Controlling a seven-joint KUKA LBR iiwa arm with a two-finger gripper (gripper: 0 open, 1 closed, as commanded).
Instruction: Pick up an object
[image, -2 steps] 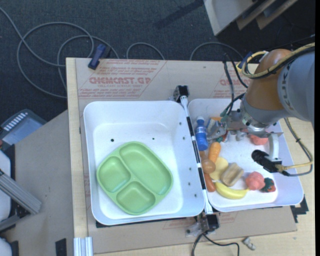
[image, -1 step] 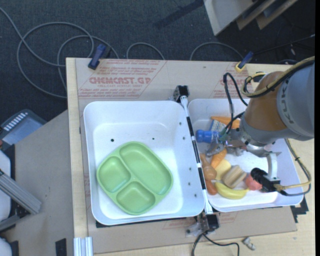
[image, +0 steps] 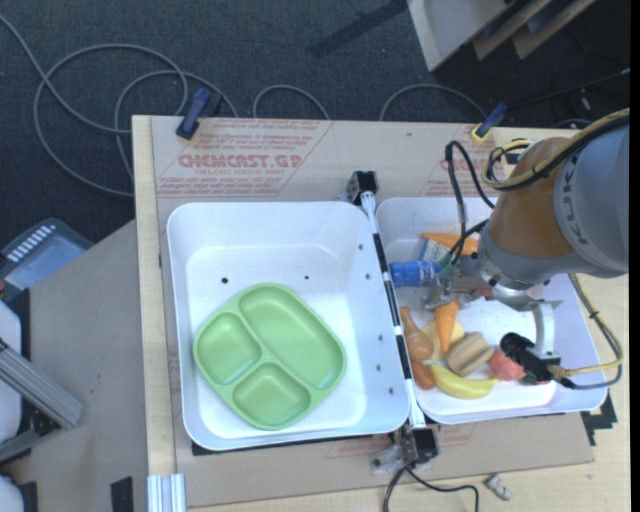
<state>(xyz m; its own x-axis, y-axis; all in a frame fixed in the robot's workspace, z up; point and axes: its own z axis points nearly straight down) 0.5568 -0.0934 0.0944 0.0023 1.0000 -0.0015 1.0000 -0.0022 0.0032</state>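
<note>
The pincer (image: 447, 288) is down in the right bin (image: 580, 395), and whether it grips anything, I cannot tell. Touching it to the left, a blue bottle (image: 412, 272). Just below it an orange carrot piece (image: 446, 322), then a bread roll (image: 468, 352) and a banana (image: 462, 383). Far left, a green divided plate (image: 268, 355) sits in the left bin (image: 200, 235).

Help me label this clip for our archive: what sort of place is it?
Probably a robotics lab: a grey arm works over two white bins on a bench, with cables trailing across dark carpet.
</note>
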